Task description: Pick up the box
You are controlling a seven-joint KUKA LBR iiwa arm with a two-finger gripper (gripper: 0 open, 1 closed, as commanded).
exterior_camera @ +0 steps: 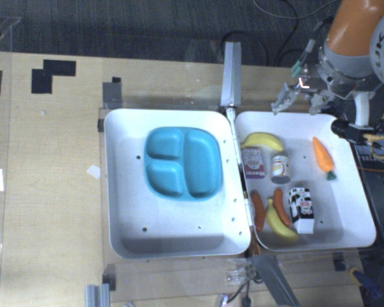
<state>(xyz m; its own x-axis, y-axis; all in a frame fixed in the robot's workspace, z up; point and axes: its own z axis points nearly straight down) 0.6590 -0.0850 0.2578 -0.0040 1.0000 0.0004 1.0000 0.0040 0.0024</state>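
Hand (299, 99) hangs above the far rim of the right white bin (358, 190), fingers spread apart, nothing between them. Target, the small black-and-white carton box (301, 209), lies in the bin's near part, well apart from the hand. Risk: box is crowded; a yellow banana (280, 223) touches its left side with a red sausage (279, 203) just beside, so closing fingers may catch those instead or tip the box.

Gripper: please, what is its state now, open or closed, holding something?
Gripper: open, holding nothing, above the right bin's far edge.
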